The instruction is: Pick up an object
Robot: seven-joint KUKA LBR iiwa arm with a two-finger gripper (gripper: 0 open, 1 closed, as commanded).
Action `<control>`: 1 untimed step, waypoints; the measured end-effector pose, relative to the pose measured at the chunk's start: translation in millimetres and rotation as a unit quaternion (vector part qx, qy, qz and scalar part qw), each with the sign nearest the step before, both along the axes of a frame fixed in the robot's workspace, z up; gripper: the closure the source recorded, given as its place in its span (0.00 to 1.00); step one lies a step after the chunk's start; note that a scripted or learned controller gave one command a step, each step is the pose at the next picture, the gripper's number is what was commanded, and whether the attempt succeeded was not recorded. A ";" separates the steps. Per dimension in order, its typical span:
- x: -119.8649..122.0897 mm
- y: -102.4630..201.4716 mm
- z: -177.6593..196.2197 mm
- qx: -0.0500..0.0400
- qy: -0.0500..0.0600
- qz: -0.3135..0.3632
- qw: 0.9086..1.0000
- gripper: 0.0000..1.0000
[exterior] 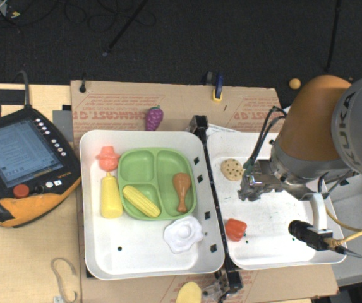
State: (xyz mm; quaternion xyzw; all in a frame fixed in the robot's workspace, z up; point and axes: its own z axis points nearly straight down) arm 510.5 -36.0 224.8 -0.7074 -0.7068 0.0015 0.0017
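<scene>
The right bin point(275, 248) holds a round cookie point(232, 168) near its far left corner and a red pepper point(235, 229) near its front left. My gripper point(249, 190) hangs over the right bin's left half, just right of and below the cookie, above the pepper. Nothing shows held in it. In the left bin point(98, 257) a green divided plate point(157, 169) carries a yellow corn cob point(141, 201) and a brown drumstick point(182, 191). A yellow bottle point(110, 196), a pink toy point(107, 159) and a white fried egg point(183, 234) lie around the plate.
A purple grape bunch point(154, 117) lies on the cardboard behind the left bin. A yellow fruit point(189, 291) sits in front of the bins. A teach pendant point(19, 163) rests at the left. The arm's grey and orange body point(313, 131) covers the right bin's far side.
</scene>
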 end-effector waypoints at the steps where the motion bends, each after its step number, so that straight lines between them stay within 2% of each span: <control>1: 8.6 -8.0 3.6 0.000 -0.001 0.000 1.000 1.00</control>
